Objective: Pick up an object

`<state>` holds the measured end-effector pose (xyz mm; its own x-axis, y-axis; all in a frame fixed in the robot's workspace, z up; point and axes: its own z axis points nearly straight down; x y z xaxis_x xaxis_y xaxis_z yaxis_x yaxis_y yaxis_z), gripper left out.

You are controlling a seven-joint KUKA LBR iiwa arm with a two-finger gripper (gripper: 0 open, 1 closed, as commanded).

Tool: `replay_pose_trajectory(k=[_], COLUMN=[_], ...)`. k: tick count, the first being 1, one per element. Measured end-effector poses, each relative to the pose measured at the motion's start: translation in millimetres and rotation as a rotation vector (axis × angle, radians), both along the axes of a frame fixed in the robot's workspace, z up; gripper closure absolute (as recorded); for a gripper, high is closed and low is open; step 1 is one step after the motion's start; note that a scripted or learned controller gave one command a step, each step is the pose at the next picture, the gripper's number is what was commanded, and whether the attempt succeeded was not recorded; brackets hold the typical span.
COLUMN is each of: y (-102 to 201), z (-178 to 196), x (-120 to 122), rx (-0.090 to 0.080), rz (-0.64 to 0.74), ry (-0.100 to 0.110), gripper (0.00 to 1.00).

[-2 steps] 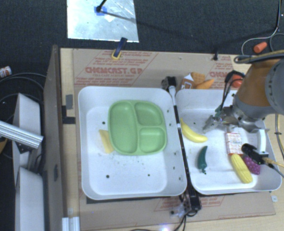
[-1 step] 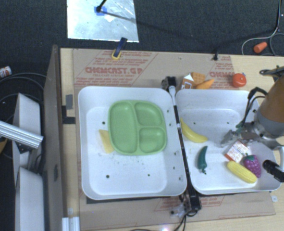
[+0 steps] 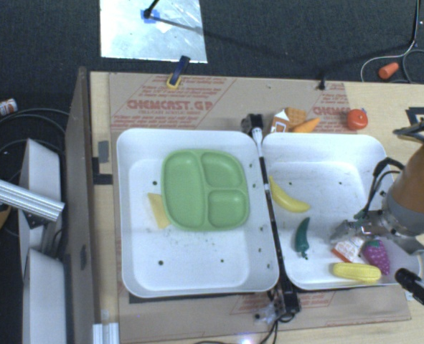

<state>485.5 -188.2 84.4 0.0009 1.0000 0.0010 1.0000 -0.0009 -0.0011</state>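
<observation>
Cut off at the right edge: grey arm (image 3: 416, 192), hiding a corner of the right bin (image 3: 326, 149); gripper (image 3: 351, 229) low in that bin's lower right, open or closed impossible to tell. Left bin (image 3: 190, 264) with green plate (image 3: 204, 190), a yellow piece (image 3: 156, 211) half hidden beneath its left rim. Just beside the gripper, blurred: red-and-white packet (image 3: 348, 249), purple grapes (image 3: 376, 256), yellow cob (image 3: 356, 271) below.
</observation>
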Motion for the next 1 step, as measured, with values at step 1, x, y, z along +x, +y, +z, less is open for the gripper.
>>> replay_pose_trajectory(k=[1], y=[146.0], z=[104.7], x=[33.1], rx=[0.006], rz=[0.021], ry=[-0.014], gripper=[0.00])
